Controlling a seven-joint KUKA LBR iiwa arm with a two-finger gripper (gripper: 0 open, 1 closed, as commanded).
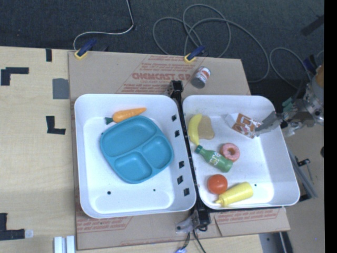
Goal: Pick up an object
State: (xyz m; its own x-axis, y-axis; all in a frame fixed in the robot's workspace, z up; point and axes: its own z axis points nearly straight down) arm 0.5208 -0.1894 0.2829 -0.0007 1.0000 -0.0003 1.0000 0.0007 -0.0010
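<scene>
Currently the hand (pixel 259 129) reaches over the right bin's (pixel 274 157) edge beside a small brown-and-white packet (pixel 243 123), though whether it is open or closed cannot be made out.

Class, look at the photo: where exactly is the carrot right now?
The carrot lies in the left bin, near its far wall, at the far edge of the blue divided plate.

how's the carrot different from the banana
The carrot is orange with a green top; the banana is plain yellow. The carrot lies in the left bin beside the blue tray, running sideways; the banana lies in the right bin, running up the view. The carrot looks slimmer. Both look like toy food.
</scene>
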